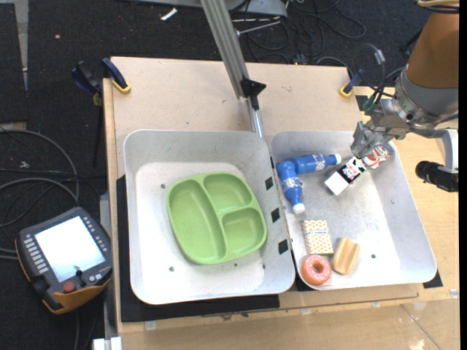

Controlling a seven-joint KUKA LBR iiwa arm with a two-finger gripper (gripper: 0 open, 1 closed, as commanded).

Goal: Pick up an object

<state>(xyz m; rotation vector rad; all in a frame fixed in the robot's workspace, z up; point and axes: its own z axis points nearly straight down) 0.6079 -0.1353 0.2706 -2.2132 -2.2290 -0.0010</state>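
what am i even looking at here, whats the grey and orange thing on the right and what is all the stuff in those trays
That grey and orange thing is a robot arm, reaching in from the right. At its end sits a pincer for grabbing things; its job is to pick up an object. The single camera hangs above the bench, looking down at a slant. Two shallow white bins sit side by side. The left bin holds a green divided plate. The right bin holds two blue bottles, a small black and white box, a checkered block, a pink doughnut and a bread roll. The pincer hovers near the small box; I cannot tell whether it holds anything.
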